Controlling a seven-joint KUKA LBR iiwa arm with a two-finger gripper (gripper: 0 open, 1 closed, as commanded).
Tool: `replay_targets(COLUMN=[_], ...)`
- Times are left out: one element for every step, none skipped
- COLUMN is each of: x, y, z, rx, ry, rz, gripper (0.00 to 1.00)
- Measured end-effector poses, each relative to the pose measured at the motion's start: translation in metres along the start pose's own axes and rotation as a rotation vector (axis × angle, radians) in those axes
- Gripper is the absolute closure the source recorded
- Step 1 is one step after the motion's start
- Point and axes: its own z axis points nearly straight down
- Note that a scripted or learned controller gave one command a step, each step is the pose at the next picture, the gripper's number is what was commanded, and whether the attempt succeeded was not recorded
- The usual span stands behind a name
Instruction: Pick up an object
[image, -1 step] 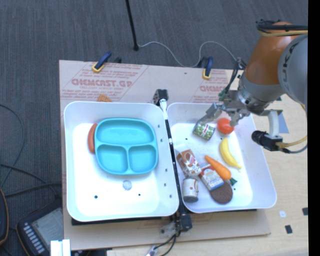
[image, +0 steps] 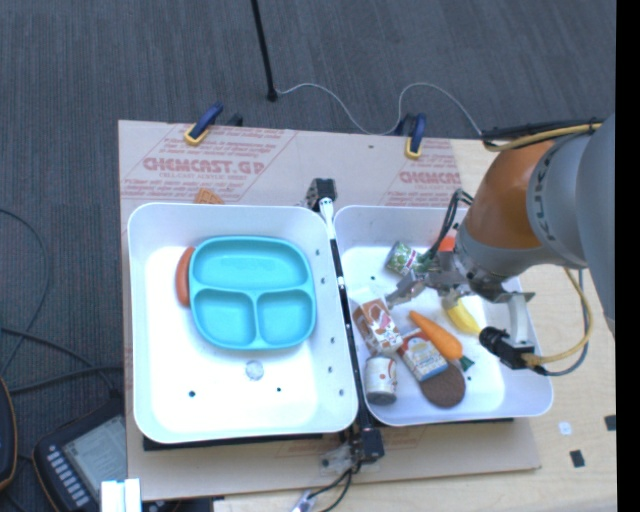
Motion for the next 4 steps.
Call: replay_targets(x=[0.021,0.023,0.022,0.02], y=[-0.049,-0.05,-0.05,-0.084], z=[0.017,0.008,0.008,0.018], rx=[-0.029,-0.022,-0.021,-0.031], ry=[-0.015,-0.009,-0.011,-0.016], rz=[0.008,0.005,0.006,0.007], gripper=[0.0,1.0,0.0,0.0])
